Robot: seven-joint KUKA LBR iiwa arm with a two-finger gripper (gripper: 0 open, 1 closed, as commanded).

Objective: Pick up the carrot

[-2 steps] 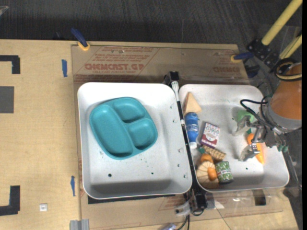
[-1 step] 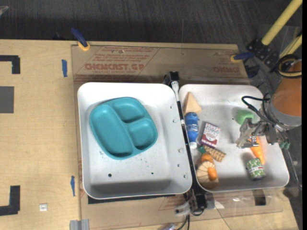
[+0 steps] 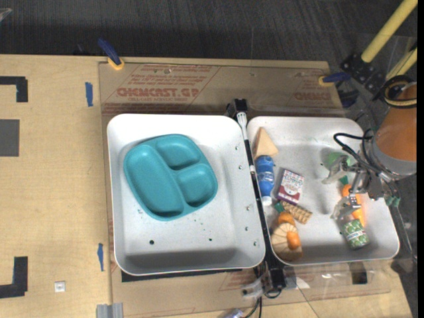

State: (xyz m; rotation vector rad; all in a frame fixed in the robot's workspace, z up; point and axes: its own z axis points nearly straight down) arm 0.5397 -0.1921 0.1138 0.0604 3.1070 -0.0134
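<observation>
The carrot (image 3: 358, 211) shows as a small orange piece near the right wall of the right bin (image 3: 311, 134). It is partly hidden under the gripper. My gripper (image 3: 350, 194) hangs low over the bin, right above the carrot's upper end, where a second orange patch shows against its metal parts. The arm's orange band and grey wrist enter from the right edge. A green speckled piece (image 3: 356, 234) lies directly in front of the carrot, touching it; whether the two are joined is unclear.
The right bin also holds a tan wedge (image 3: 264, 142), a blue bottle (image 3: 265, 174), a small printed box (image 3: 291, 185), a waffle piece (image 3: 296, 212), a tan-and-orange toy (image 3: 287, 238) and a green item (image 3: 332, 158). A teal divided plate (image 3: 171, 174) lies in the left bin (image 3: 126, 244).
</observation>
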